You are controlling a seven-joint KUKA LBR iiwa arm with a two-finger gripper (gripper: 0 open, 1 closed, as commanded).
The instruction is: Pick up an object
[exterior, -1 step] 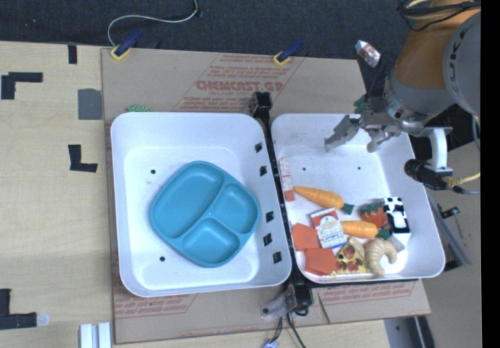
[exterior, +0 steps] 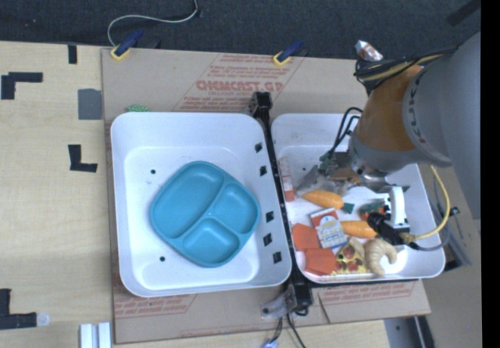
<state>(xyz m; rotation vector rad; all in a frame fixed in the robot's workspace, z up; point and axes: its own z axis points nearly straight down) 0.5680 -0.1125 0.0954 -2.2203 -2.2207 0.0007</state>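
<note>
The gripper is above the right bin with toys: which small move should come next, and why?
Probably lower the gripper toward the orange carrot just below it in the right bin. Nothing shows between its fingers, and that carrot lies nearest, fairly apart from the crowded pile.

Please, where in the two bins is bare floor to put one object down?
Left bin: white floor lies bare all around the blue divided plate, widest along the far wall. Right bin: the near half is crowded with toy food; a bare patch lies by the far-left corner, beside the arm.
</note>
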